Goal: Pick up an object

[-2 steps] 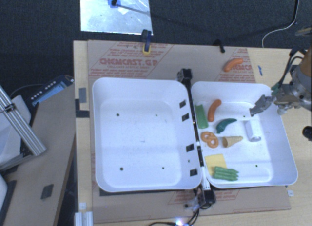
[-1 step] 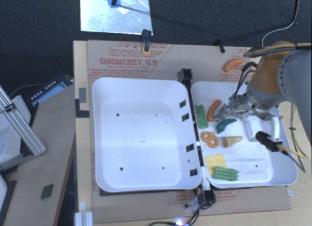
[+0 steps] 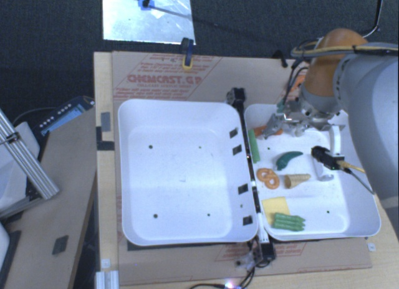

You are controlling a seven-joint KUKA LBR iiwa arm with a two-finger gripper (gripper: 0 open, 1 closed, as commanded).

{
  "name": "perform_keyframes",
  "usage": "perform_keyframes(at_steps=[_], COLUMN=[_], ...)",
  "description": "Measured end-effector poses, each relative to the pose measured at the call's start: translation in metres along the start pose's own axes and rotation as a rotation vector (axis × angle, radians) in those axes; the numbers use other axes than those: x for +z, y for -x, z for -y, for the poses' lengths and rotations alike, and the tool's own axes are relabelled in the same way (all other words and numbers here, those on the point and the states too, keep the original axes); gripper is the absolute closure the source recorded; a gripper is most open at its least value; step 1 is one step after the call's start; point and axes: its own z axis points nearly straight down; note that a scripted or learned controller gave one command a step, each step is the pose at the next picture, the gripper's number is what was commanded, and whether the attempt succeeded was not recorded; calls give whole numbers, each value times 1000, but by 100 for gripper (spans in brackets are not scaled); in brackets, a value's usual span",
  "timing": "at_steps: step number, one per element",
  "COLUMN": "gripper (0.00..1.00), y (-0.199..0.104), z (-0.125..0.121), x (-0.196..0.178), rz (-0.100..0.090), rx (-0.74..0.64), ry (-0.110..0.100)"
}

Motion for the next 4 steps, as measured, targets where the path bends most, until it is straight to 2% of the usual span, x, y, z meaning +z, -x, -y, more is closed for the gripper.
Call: perform_keyframes(at_steps=[1, 2, 3, 4], gripper=[100, 100, 100, 100], y=[1, -17, -61, -79], z=[1, -2, -4, 0], x=[-10, -8, -204, -378], rz=[-5, -3, -5, -4], rx=[4, 6, 2, 3], ry=[4, 7, 31, 31])
